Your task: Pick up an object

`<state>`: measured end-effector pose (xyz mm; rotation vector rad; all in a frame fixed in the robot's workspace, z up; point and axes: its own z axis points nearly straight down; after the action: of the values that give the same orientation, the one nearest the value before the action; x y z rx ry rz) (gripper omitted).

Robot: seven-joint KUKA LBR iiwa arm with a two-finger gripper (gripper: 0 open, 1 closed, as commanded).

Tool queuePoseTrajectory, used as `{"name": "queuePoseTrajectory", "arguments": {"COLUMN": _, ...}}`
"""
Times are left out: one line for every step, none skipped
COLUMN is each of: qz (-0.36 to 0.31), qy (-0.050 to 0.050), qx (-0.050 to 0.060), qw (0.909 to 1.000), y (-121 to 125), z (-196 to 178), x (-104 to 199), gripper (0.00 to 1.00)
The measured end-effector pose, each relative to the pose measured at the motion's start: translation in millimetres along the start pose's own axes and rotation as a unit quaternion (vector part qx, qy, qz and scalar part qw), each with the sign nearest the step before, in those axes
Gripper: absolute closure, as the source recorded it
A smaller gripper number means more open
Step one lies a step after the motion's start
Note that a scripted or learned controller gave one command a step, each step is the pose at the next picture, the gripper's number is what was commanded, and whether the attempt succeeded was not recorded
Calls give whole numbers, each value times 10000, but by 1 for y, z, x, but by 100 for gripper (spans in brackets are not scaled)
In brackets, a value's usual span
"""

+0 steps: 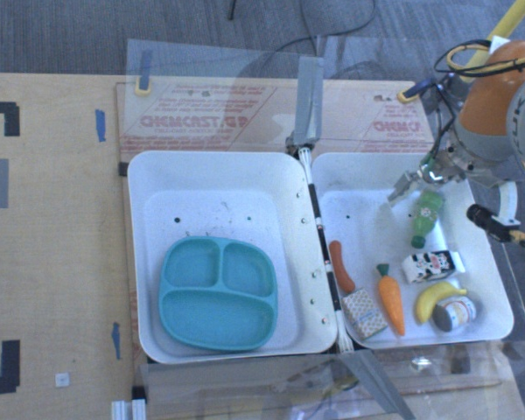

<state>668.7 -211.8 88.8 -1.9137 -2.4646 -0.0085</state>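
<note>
Nothing is lifted yet: the gripper (417, 182) hangs over the far part of the right bin (367, 204), fingers apart and empty, just beside the green bottle (425, 216). Approach looks done; closing and lifting remain. Counts: two bins; one teal plate (217, 294) in the left bin (210, 182); seven things in the right bin, namely bottle, sausage (340, 266), carrot (390, 299), banana (437, 298), carton (431, 265), sponge (365, 312), can (453, 313), mostly toward its near right.

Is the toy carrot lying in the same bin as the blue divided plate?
No, the carrot lies in the right bin; the blue plate sits in the left bin.
</note>
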Motion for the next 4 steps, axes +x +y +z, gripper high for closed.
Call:
{"name": "queuePoseTrajectory", "arguments": {"qz": -236, "qy": -111, "qx": -70, "qw": 9996, "y": -70, "z": 2, "x": 35, "gripper": 0}}
{"name": "queuePoseTrajectory", "arguments": {"qz": -208, "qy": -135, "qx": -116, "qw": 9996, "y": -70, "z": -11, "x": 32, "gripper": 100}}
{"name": "queuePoseTrajectory", "arguments": {"qz": -207, "qy": -134, "qx": -114, "qw": 9996, "y": -70, "z": -10, "x": 32, "gripper": 0}}
{"name": "queuePoseTrajectory", "arguments": {"qz": -677, "qy": -117, "qx": -84, "qw": 9976, "y": -131, "z": 2, "x": 76, "gripper": 0}}
